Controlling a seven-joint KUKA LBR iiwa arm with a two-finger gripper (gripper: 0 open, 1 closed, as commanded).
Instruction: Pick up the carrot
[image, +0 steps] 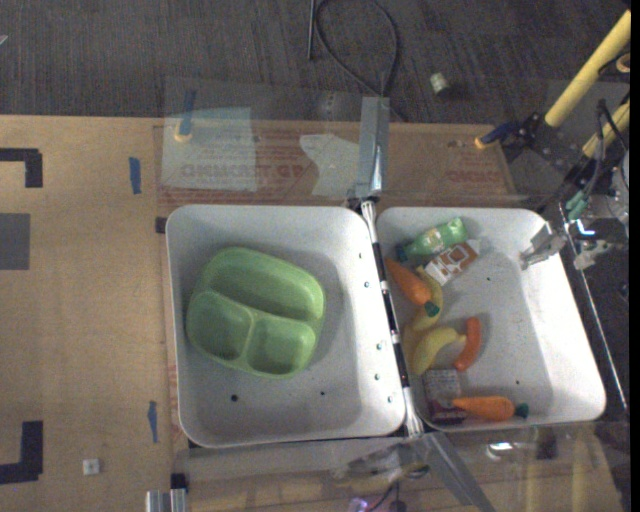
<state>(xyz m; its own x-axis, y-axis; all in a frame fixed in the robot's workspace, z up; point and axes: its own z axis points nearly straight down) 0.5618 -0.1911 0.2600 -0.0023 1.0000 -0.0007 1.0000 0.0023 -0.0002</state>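
Wooden bench (80, 330) on dark carpet (150, 50); beside the green plate (257, 310), the carrot (486, 407) lies. Gripper (548, 245) above it; its opening I cannot tell.

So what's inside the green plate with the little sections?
The green divided plastic plate in the left white bin shows bare green in all its sections, no food. What lies under the plate is covered.

We see a robotics lab: a plywood table (80, 330) marked with black and blue tape, two white bins (270, 420) fixed side by side, a cable (360, 50) across dark carpet (150, 50).
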